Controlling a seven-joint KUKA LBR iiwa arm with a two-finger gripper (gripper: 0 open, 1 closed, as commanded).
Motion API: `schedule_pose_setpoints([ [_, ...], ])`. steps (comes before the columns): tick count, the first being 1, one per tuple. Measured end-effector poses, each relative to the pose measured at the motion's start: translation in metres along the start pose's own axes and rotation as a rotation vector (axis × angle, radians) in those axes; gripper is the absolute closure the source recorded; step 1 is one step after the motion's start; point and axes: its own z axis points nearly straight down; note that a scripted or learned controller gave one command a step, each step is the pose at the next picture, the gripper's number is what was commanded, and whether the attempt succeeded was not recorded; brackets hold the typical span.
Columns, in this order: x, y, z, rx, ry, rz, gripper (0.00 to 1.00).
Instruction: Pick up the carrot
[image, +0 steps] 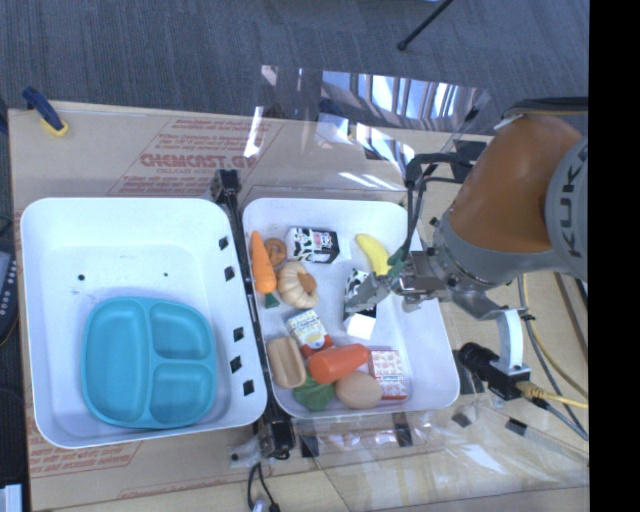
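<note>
Here the carrot (262, 262) lay along the left wall of the right bin (432, 345), beside a croissant (296, 284). The gripper (362, 297) hovered mid-bin near the banana (373, 253); its grip state could not be told.

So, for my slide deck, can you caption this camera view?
Claw hovers in the right bin of toy food, apart from the carrot at its left edge; a blue tray fills the left bin.

Two white bins (50, 300), one blue divided plate (150, 362), one carrot (262, 262), one banana (373, 253), one croissant (297, 284).
</note>
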Motion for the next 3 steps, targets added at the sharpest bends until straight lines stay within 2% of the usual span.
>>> schedule_pose_setpoints([
  [1,0.055,-0.001,0.087,0.005,0.001,-0.088,0.00],
  [2,0.063,0.065,0.084,-0.002,-0.002,-0.078,0.00],
  [3,0.061,0.163,0.067,-0.005,-0.001,-0.021,0.00],
])
